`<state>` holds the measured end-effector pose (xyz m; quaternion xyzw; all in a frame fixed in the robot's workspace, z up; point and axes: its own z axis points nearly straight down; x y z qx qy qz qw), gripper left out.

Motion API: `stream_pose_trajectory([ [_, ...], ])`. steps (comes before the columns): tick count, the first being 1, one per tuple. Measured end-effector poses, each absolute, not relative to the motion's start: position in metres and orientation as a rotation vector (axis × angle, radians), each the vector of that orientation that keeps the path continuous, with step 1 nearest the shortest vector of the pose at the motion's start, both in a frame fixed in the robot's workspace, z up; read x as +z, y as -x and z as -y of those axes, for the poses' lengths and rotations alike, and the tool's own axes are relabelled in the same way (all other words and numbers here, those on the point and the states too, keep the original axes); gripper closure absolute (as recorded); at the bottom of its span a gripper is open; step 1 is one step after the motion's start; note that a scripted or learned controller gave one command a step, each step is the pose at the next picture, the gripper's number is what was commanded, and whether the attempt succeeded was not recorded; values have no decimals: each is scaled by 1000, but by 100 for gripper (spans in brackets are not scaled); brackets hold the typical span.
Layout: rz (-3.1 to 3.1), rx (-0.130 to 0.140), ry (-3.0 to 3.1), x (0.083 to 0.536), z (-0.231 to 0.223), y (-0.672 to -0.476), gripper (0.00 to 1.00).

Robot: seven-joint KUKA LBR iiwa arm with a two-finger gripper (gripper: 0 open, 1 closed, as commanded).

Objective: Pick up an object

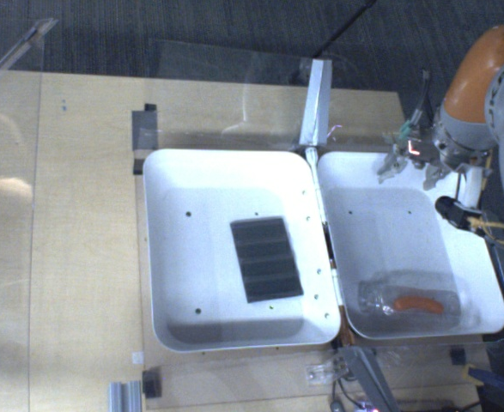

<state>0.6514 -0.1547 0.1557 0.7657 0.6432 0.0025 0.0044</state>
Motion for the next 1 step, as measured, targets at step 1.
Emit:
stream_pose_trajectory([
  [1, -2348, 3, -2085, 97, 127, -569, 0],
])
